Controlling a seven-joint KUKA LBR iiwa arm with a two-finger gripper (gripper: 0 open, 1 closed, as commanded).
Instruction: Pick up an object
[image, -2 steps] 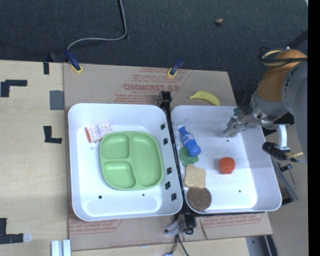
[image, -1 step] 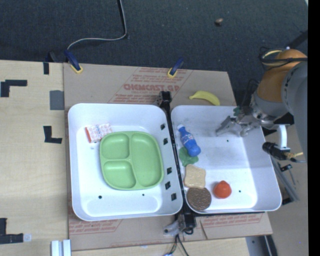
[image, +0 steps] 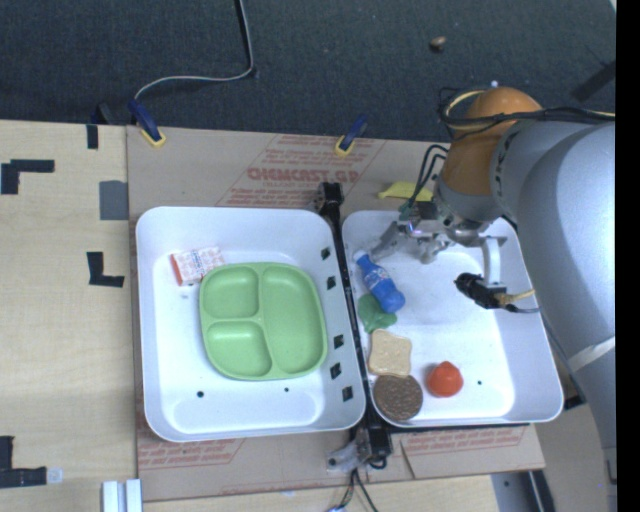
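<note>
My gripper (image: 408, 248) hangs over the far part of the right bin (image: 500, 345), below the orange wrist band. Its fingers are spread open and nothing is between them. Just left of and below it lies a small blue bottle (image: 379, 284) against the bin's left wall, apart from the fingers. A green object (image: 375, 316) lies below the bottle, then a slice of toast (image: 390, 352) and a brown round cookie (image: 399, 397). A red ball-like fruit (image: 445, 379) sits near the front of the same bin.
The left bin (image: 160, 330) holds a green divided plate (image: 265, 320) and a red-and-white packet (image: 196, 264). A black cable piece (image: 482, 290) on the arm hangs over the right bin. The grey arm (image: 570, 230) covers that bin's right side.
</note>
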